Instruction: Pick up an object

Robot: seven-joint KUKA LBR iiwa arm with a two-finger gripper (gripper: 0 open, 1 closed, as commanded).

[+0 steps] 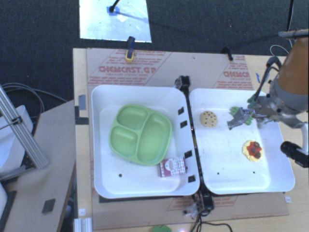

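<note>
**Closing in on the green piece**

Nearest, red carton [173,167] and pizza toy [252,150]; beyond, cookie [208,118]. Farther, gripper [240,118] low over green toy [239,113] in right bin [231,185]. Jaw state impossible to tell. Next: close, lift.

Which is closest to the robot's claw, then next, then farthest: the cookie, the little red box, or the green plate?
From the gripper, in the camera view:
1. Cookie, right bin, just to its left.
2. Little red box, left bin's lower right corner.
3. Green plate, middle of the left bin.
</note>
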